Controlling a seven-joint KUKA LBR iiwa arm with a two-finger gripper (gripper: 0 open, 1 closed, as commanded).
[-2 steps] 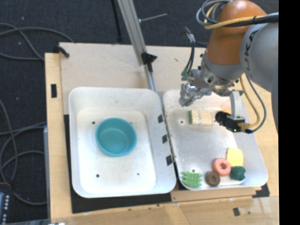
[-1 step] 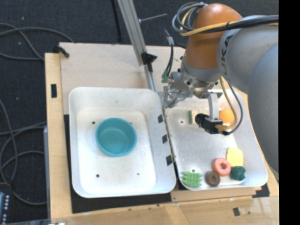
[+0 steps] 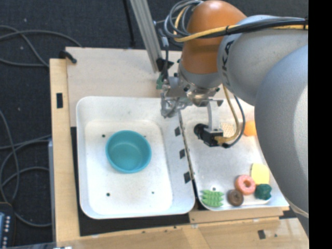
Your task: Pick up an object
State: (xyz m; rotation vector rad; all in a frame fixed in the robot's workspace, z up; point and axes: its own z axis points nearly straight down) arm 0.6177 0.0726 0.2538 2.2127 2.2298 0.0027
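A teal bowl (image 3: 128, 150) sits in the left bin (image 3: 93, 201). In the right bin (image 3: 228, 165), along the near edge, lie a green ridged piece (image 3: 211, 197), a brown donut (image 3: 236, 197), a pink donut (image 3: 244, 184), a yellow block (image 3: 260, 174) and a dark green piece (image 3: 263, 192). An orange item (image 3: 250, 128) and a tan item (image 3: 227, 128) peek out beside the arm. My gripper (image 3: 170, 107) hangs over the far end of the wall between the bins, with nothing seen held in it.
The big grey arm and its orange band (image 3: 210, 30) hide the right bin's far and right parts. A black part on a cable (image 3: 207, 135) hangs over the right bin. A metal rail (image 3: 145, 25) slants up behind the bins.
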